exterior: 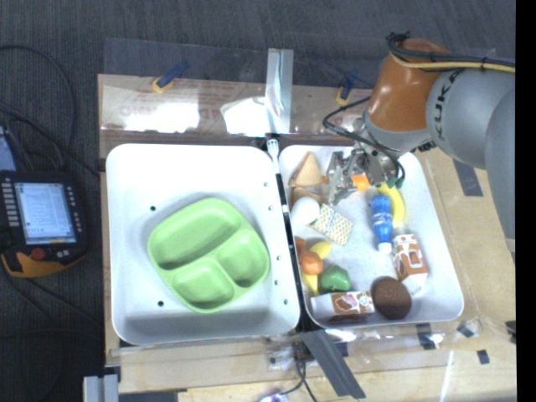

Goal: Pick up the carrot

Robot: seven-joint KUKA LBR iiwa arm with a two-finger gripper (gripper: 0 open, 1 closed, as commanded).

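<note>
Carrot (361, 181) — an orange bit at the right bin's (444, 249) far end, right against the gripper (347, 178), whose pinch I cannot tell — looks light, stiff and smooth, so probably best taken across its middle.

Bench (126, 99): flat tan top, clear sheeting clipped along the far edge. Two shallow white bins sit on it side by side, touching along a central divider: left bin (134, 174), right bin (440, 224). White crumpled paper (244, 115) lies on the bench behind the bins.
</note>
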